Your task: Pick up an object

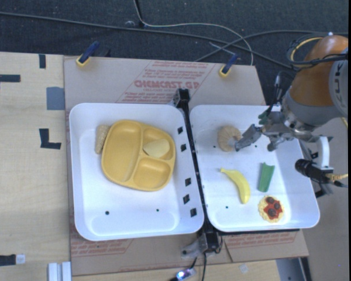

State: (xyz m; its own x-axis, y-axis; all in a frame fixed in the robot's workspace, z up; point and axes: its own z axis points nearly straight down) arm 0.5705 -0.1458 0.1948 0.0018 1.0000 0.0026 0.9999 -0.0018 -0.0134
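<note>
The right bin (292, 218) holds a round tan biscuit (227, 137), a yellow banana (238, 184), a green block (265, 177) and a small pizza-like disc (271, 208). My gripper (257, 144) hangs over the upper part of this bin, just right of the biscuit and above the green block. It is open. One finger (245, 139) points toward the biscuit and nearly touches its right edge. Nothing sits between the fingers.
The left bin (128, 224) carries a yellow divided plate (134, 160) with a pale slice (157, 148) in one compartment, and a tan bread piece (100, 138) beside the plate. A black divider (190, 168) separates the bins. Cables (193, 31) lie behind the bench.
</note>
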